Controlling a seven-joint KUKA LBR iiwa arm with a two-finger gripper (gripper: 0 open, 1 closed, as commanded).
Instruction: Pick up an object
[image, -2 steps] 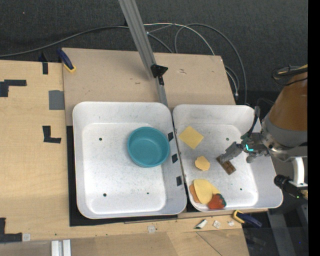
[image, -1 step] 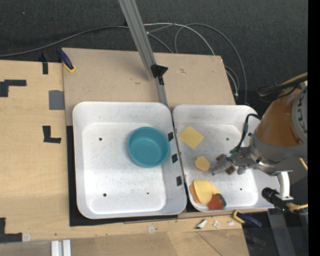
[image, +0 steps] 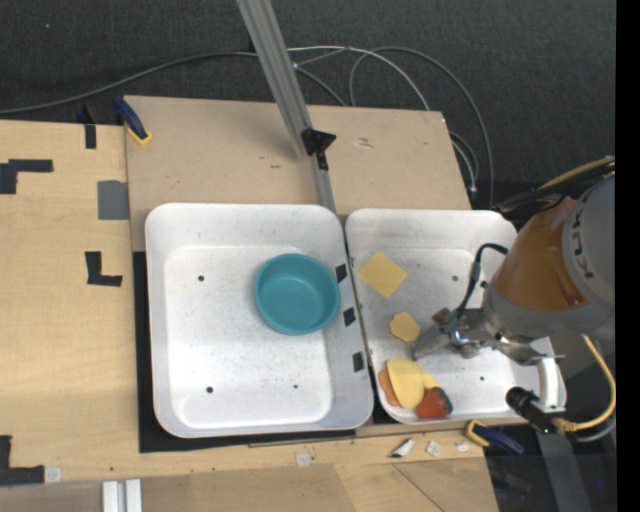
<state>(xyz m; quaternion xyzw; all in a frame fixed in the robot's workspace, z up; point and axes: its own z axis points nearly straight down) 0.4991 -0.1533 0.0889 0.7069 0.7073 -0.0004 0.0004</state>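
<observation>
My gripper (image: 432, 343) low in right bin (image: 490, 222), just beside small yellow piece (image: 404, 327) — nothing seen between fingers, open or shut unclear. Needed centring over piece before closing.

Item count, both bins

Two shallow white bins are counted: the left bin (image: 180, 300) and the right bin (image: 440, 235). One teal bowl (image: 296, 292) is counted in the left. In the right, four items are counted: one pale yellow square piece (image: 382, 274), one small yellow piece (image: 404, 327), one yellow-and-orange piece (image: 403, 382), one red piece (image: 434, 403).
</observation>
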